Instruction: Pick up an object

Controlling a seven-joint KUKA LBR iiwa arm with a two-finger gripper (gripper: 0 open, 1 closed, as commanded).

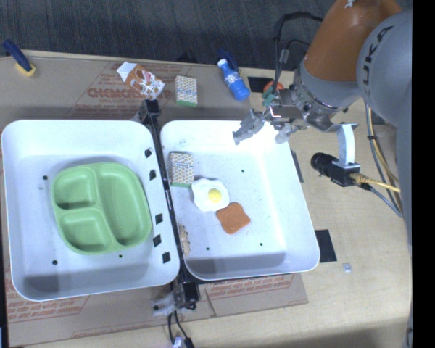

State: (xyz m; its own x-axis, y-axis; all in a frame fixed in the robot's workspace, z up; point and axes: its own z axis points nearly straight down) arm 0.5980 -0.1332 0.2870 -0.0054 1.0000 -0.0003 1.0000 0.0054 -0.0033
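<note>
The gripper [263, 127] hangs over the back right corner of the right bin [293, 201], its two fingers [245, 131] spread apart with nothing between them, below the orange band of the arm [362, 35]. In that bin a toy fried egg [210, 194] lies near the middle, touching a toast-brown piece of toy food [233, 217] just beside it toward the front, and a small patterned packet [181, 168] lies against the left wall, close to the egg. All three sit well apart from the gripper. The left bin [22, 216] holds a green divided tray [100, 206]. On the desk [362, 296] behind the bins lie a blue bottle [234, 80], a second patterned packet [186, 90] and a white and orange wrapper [140, 80]
</note>
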